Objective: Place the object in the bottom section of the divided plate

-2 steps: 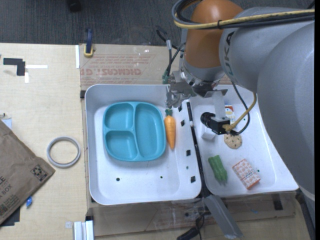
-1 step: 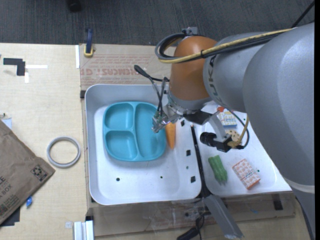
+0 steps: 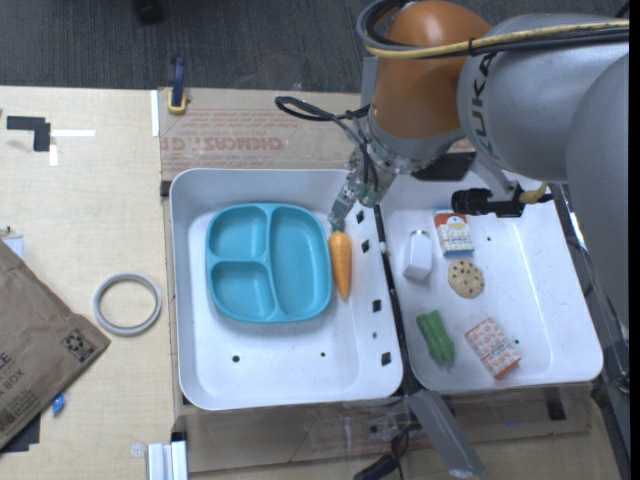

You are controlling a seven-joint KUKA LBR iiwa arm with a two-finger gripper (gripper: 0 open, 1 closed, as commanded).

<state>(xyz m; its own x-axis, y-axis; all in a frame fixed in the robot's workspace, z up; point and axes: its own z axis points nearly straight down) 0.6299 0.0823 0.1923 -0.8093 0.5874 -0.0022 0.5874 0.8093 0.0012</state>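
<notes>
A light blue divided plate (image 3: pixel 268 262) lies in the left white bin (image 3: pixel 280 368), its three sections bare. An orange carrot (image 3: pixel 341 262) lies just off the plate's right rim, pointing down the bin. My gripper (image 3: pixel 347 208) hangs right above the carrot's upper end, at the bin's right side. The fingertips appear to touch or grip the carrot's top, but the view is too small to tell their state.
The right bin (image 3: pixel 560 358) holds a white box (image 3: pixel 417 255), a small carton (image 3: pixel 454 234), a cookie (image 3: pixel 465 280), a green piece (image 3: pixel 436 336) and a red-patterned packet (image 3: pixel 493 347). A tape ring (image 3: pixel 127 302) and a brown box (image 3: pixel 30 353) sit on the bench at left.
</notes>
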